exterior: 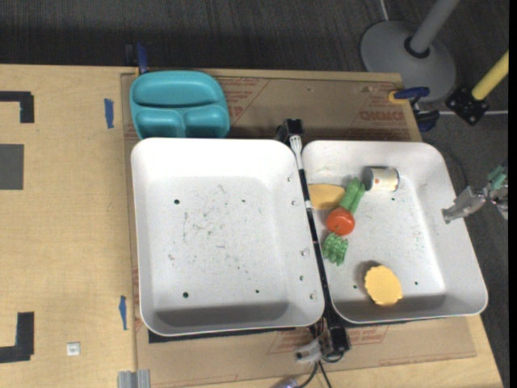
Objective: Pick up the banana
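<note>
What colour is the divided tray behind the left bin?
Teal, seen in the camera view: the divided tray behind the left bin.

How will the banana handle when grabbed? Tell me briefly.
The banana looks like smooth moulded plastic, so probably stiff, light and somewhat slippery. It lies flat, so rolling seems unlikely. It sits by the right bin's inner wall, touching the green vegetable, so a push would likely nudge that too.

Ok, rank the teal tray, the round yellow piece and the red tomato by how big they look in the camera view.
1. Teal tray, by far the largest.
2. Round yellow piece.
3. Red tomato, somewhat smaller than the yellow piece.
</note>
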Robot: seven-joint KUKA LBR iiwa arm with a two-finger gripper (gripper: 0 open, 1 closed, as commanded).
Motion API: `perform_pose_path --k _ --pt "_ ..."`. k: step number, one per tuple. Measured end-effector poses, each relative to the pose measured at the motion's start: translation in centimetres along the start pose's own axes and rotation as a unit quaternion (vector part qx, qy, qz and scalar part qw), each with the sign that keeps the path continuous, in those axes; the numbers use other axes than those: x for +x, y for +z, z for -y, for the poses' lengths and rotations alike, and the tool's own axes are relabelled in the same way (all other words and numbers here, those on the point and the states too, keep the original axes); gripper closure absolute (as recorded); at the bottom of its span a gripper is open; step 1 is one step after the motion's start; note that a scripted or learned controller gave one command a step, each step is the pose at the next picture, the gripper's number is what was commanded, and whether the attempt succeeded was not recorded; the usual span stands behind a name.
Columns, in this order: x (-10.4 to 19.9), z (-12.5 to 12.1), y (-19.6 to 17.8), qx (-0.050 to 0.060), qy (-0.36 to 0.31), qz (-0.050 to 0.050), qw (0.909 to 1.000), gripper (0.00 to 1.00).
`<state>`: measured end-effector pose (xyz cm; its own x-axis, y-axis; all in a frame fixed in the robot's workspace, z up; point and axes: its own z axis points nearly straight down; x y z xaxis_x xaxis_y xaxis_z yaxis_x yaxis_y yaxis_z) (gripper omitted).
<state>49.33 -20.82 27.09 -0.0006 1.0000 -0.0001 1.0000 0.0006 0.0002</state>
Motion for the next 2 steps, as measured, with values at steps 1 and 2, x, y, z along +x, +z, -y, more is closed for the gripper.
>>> perform_pose_path --k 1,2 --pt "5.2 1.0 8.5 0.0 -0.112 0.0 0.9937 0.0" --pt "9.3 1.4 18.6 0.0 -0.131 -0.001 0.9914 0.0"
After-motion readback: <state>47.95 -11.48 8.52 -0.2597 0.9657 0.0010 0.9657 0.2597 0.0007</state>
